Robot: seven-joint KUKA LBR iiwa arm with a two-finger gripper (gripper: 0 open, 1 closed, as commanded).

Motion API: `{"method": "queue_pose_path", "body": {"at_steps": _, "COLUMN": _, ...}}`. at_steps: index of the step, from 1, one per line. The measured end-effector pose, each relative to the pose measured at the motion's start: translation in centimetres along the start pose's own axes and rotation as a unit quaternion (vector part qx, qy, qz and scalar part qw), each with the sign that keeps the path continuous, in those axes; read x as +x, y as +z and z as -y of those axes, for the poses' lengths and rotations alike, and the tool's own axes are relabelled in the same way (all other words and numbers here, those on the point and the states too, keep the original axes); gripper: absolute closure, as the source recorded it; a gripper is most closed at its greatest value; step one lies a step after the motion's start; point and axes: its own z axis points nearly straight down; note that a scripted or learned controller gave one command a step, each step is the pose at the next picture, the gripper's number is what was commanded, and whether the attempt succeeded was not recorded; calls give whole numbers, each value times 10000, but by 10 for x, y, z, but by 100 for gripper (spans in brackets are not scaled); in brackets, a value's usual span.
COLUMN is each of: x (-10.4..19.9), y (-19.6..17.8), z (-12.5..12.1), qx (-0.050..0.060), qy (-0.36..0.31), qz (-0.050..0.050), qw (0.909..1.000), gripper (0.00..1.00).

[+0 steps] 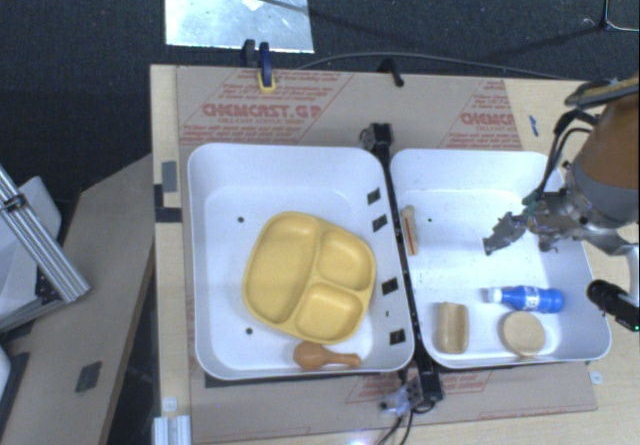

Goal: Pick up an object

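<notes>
My gripper [499, 234] hangs over the middle of the right bin [470, 178], reaching in from the right. Just below and to its right lies a blue bottle [528, 299] with a white cap, on its side. A round tan disc [523, 333] rests in front of the bottle. A tan bread-like block [451, 327] sits at the bin's front left. A thin brown stick [409, 230] lies along the bin's left wall. I see nothing held in the gripper.
The left bin [225, 183] holds a yellow divided plate [310, 277] and an orange drumstick-shaped toy [322, 356] at its front edge. Black clips [380, 223] run along the divider between the bins. Cardboard [300, 103] lies under both bins.
</notes>
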Motion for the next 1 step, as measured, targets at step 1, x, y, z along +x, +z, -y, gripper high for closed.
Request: {"method": "queue_pose_path", "body": {"at_steps": 1, "x": 0, "y": -5, "z": -3, "qx": -54, "qy": -13, "qz": 11, "qw": 10000, "gripper": 0}}
